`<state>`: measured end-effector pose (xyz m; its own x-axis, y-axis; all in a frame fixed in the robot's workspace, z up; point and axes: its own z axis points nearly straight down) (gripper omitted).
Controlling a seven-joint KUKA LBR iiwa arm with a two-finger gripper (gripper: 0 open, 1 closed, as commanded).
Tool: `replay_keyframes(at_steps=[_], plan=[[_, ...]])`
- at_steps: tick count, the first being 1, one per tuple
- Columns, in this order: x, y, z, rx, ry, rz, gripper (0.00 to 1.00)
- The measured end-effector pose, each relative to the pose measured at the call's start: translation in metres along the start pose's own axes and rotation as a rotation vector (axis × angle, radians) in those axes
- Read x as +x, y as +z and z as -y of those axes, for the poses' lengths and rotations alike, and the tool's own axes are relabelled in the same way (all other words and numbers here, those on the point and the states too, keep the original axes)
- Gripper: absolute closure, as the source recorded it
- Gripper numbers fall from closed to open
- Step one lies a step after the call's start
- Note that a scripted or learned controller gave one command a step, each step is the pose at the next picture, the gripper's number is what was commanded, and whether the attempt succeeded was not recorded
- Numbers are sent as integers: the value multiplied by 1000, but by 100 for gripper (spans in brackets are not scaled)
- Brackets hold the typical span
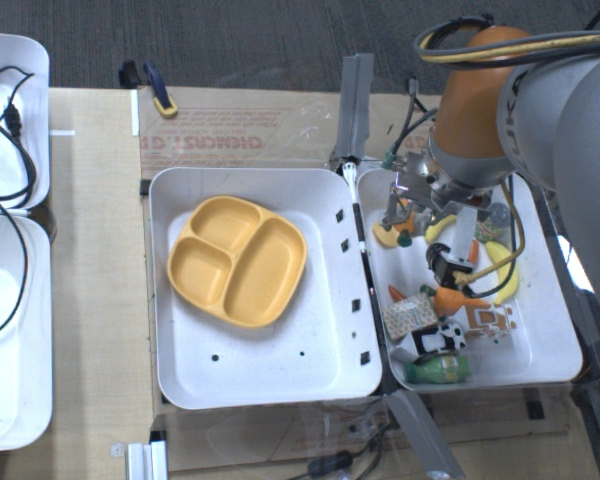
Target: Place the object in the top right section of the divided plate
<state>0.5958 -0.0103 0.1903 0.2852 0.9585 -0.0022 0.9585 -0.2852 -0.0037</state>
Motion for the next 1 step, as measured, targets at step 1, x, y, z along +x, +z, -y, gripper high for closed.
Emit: replay_keyframes(at_steps=[1], plan=[[48, -30, 31, -2, -287, 0, 100]])
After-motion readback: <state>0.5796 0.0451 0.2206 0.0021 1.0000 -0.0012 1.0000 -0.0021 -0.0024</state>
